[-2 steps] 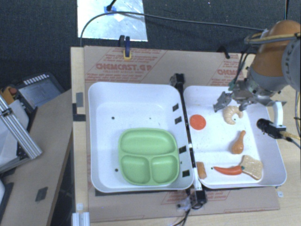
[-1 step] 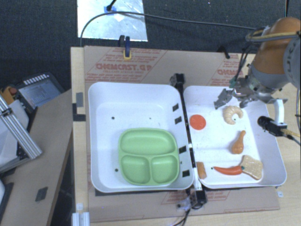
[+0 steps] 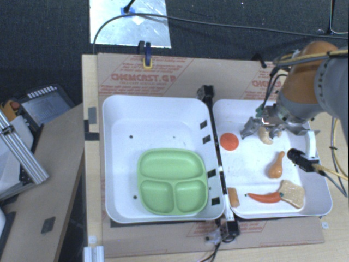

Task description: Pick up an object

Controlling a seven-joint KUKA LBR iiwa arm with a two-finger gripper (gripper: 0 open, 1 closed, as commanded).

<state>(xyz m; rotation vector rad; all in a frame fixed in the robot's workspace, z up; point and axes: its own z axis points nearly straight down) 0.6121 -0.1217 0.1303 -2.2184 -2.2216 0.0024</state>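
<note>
From the overhead camera, the gripper [image 3: 264,129] hangs low over the far part of the right bin [image 3: 325,203], right at a small pale, tan-ended object [image 3: 266,137] that lies on the bin floor; whether that piece sits between the fingers or just below them cannot be told, nor how wide they stand. The pale object's long axis runs roughly from far to near, tilted a little toward the right. The arm [image 3: 322,78] comes in from the right edge, its orange band [image 3: 305,72] above the wrist and the grey body bent downward and leftward to the gripper. Elsewhere in the right bin, an orange-red disc [image 3: 229,141] lies just left of the gripper, an orange drumstick-shaped piece [image 3: 276,166] sits nearer with its thin end pointing up and to the right, a red chili pepper [image 3: 265,197] lies along the near side pointing left to right, a slice of bread [image 3: 292,194] touches its right end, and a small orange block [image 3: 233,196] rests against the left wall. The left bin [image 3: 117,146] holds a green divided plate [image 3: 173,180]. Both bins stand on a cardboard sheet [image 3: 163,75], with dark carpet [image 3: 43,26] beyond and a shiny metal plate [image 3: 131,14] at the far side.
</note>
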